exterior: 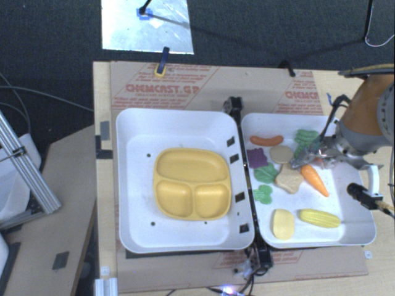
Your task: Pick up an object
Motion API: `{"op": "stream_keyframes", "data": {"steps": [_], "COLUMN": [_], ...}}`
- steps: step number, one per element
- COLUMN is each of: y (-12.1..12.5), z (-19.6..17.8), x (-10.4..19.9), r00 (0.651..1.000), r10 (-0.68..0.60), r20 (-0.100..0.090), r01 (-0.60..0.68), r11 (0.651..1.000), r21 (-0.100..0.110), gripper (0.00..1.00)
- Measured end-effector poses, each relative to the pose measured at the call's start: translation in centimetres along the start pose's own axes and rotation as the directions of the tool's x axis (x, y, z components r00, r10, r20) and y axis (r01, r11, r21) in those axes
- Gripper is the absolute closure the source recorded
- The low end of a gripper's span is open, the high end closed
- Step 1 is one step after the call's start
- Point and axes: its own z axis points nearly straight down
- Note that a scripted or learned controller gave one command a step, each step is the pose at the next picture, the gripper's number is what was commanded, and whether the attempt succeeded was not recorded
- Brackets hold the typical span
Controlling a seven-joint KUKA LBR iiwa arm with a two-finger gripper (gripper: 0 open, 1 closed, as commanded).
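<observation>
The right bin (361, 230) holds several toy foods: a red sausage (266, 140), purple grapes (257, 158), a beige round piece (281, 154), a green leafy piece (305, 139), a tan bread slice (288, 180), an orange carrot (314, 179), a corn cob (320, 218) and a yellow piece (283, 224). My gripper (303, 159) is low in this bin, between the green leafy piece and the carrot's top end. The arm's wrist covers the bin's right part.
In the left bin (133, 134) lies a yellow divided plate (190, 184). A black divider (242, 165) runs between the bins. Two more green pieces (266, 174) (263, 194) lie near the divider. A black fitting (364, 196) sticks out from the arm over the right rim.
</observation>
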Motion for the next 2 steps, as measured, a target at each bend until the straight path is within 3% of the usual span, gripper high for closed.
{"op": "stream_keyframes", "data": {"steps": [1,2], "y": [4.1,-5.3], "z": [-4.5,0.5], "x": [10.0,6.2], "r00": [1.0,1.0], "r10": [-0.007,0.011], "r20": [-0.004,-0.004], "r01": [0.007,-0.011], "r11": [1.0,1.0], "r21": [-0.001,0.016], "gripper": [0.0,0.0]}}
